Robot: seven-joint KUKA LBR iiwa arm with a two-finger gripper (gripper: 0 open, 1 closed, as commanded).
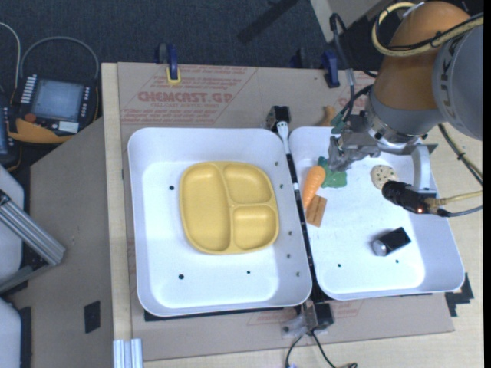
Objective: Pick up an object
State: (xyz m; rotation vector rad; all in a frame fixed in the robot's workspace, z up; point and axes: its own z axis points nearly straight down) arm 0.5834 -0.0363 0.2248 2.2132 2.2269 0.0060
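Note:
My gripper hangs over the back left part of the right bin, pointing down. Right under its tip lies a small green thing, and I cannot see whether they touch. An orange carrot lies just left of that, with a brown piece at its near end. A pale speckled round thing sits to the right of the gripper. A black block with a silver end rests nearer the front of the same bin.
The left bin holds a yellow divided plate in its middle. A small orange thing lies on the board behind the right bin. The arm's grey and orange wrist looms over the right bin's back edge.

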